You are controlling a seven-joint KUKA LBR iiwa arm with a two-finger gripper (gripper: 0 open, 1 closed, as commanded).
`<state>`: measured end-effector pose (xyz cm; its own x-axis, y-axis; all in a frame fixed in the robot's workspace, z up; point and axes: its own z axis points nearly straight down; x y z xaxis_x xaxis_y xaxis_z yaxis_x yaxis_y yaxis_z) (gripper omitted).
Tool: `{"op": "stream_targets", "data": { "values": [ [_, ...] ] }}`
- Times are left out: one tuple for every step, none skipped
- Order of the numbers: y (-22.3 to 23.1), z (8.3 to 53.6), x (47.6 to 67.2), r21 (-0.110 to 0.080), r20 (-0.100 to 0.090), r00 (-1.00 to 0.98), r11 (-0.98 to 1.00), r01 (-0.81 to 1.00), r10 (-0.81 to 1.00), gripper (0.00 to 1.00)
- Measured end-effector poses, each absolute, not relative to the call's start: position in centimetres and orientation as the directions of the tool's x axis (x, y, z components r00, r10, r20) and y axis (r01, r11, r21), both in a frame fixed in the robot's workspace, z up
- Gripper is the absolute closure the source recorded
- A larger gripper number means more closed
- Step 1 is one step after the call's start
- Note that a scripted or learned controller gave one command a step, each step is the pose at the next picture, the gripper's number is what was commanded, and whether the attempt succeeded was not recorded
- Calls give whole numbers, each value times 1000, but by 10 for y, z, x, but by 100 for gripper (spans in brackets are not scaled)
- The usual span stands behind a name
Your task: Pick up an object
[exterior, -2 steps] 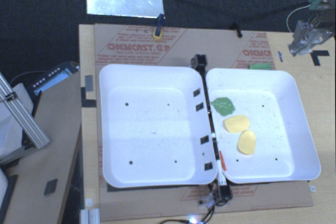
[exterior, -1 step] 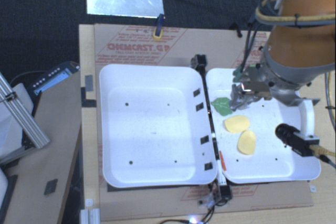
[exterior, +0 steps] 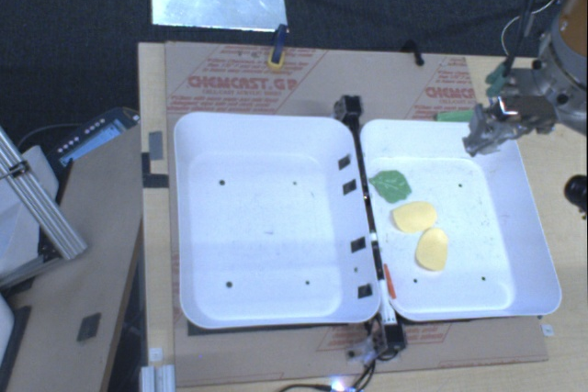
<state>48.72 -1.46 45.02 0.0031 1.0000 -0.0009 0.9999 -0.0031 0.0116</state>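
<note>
While poised over the far right corner of the right bin (exterior: 537,289), arm (exterior: 565,41) carrying the jaws (exterior: 482,142) above the rim; cannot tell whether open or closed, nothing visibly gripped. Well down and to the left of the jaws, on the bin floor: green piece (exterior: 391,185), then two yellow pieces (exterior: 414,217) (exterior: 432,250) just beyond it, close together. Farther left of the jaws, the left bin (exterior: 197,197), side by side on the counter (exterior: 239,73).
</note>
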Motion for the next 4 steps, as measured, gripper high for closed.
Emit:
{"op": "stream_targets", "data": {
  "values": [
    [64, 514, 487, 10, 3, -12, 12, 1000, 1000, 100],
    [138, 428, 486, -6, 0, -11, 11, 1000, 1000, 100],
    [155, 457, 490, 5, 2, -6, 6, 1000, 1000, 100],
    [164, 488, 487, 5, 2, -6, 5, 1000, 1000, 100]
  ]
}}
